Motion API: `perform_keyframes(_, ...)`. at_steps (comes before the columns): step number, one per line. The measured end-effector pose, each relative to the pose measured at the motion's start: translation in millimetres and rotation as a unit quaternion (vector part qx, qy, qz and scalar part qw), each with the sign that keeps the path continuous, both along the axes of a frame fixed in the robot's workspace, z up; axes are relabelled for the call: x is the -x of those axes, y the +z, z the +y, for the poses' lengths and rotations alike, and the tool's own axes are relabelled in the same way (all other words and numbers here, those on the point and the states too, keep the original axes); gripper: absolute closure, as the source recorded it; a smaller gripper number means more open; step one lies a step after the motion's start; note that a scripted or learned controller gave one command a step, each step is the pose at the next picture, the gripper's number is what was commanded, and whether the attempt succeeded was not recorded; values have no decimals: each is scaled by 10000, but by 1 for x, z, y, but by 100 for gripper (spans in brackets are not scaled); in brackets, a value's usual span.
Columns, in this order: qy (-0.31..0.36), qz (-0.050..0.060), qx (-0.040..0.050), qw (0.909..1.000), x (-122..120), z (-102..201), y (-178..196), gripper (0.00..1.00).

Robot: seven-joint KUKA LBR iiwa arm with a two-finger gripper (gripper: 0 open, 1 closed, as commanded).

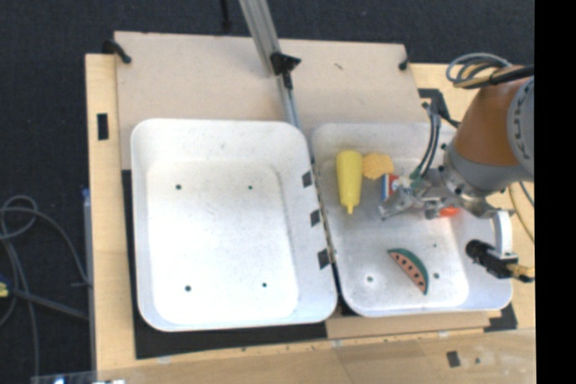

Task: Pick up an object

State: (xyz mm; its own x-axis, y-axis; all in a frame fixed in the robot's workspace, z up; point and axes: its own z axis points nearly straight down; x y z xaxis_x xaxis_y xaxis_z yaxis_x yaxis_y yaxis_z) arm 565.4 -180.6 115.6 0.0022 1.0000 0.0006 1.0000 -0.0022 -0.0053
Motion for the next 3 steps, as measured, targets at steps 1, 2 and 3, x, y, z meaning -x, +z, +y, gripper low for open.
perform_keyframes(1,-37,-50,10,10000,-2,-2,15,100)
perform_keyframes(2,30,-64,15,10000,-6,7,69,100)
perform_keyframes(3,29,-53,13,10000,-7,5,92,100)
